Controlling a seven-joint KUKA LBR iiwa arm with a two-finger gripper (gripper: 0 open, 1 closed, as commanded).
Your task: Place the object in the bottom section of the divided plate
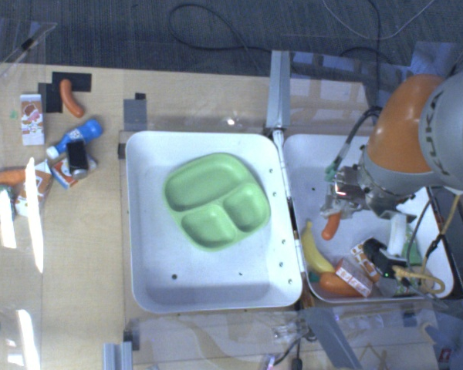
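Claw over right bin, clamped on small orange sausage, hanging just above banana. Lift straight, carry left w/o swinging, drop into plate bottom section.

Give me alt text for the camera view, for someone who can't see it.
A grey and orange arm's gripper hangs over the right bin, a small orange sausage-like object at its tip. A green divided plate sits in the left bin; a banana lies below the gripper.
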